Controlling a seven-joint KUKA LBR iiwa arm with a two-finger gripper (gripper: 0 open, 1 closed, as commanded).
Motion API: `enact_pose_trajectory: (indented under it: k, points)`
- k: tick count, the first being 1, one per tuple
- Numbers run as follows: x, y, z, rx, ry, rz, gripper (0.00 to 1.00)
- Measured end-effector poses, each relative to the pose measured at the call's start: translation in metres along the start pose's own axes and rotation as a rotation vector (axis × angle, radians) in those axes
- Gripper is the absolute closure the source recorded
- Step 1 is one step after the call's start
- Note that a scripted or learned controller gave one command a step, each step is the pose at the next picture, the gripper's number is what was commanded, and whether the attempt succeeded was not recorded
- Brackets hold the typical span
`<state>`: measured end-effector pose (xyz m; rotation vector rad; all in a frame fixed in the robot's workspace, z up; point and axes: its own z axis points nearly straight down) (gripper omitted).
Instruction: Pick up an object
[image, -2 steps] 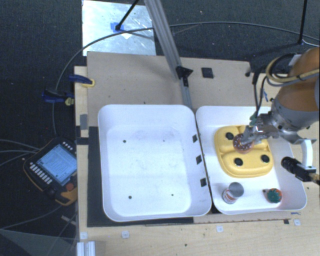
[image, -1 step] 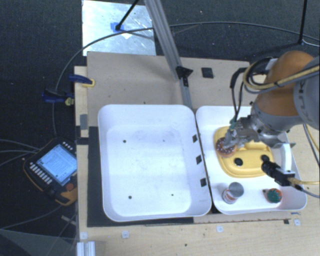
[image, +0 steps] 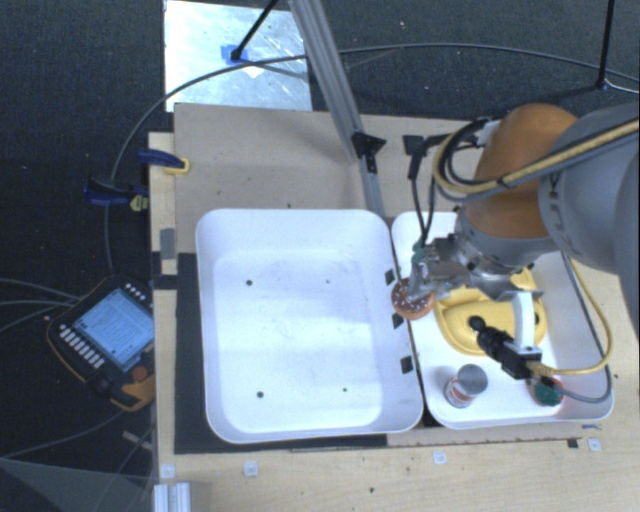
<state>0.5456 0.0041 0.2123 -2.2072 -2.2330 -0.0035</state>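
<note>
My gripper (image: 422, 278) hangs over the left edge of the right bin (image: 585, 330), pointing down. Directly under it, touching or nearly touching its tip, is a small round brown object with a speckled rim (image: 409, 300), sitting against the bin's left wall. Whether the object is gripped is hidden from this angle. A yellow object (image: 462, 322) lies just to the right, partly under the wrist. A small grey-topped can (image: 466, 384) stands near the bin's front. A small green object (image: 547, 394) lies at the front right.
The left bin (image: 300, 320) lies beside the right one, their walls meeting close to the gripper. A metal pole (image: 340, 95) slants in from the back. A teach pendant (image: 105, 335) lies off the bench to the left.
</note>
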Motion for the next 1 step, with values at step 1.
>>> enact_pose_trajectory:
  k: [1]
  points:
    - [0.052,-0.0117,-0.0133,-0.001,0.0,0.001,1.0]
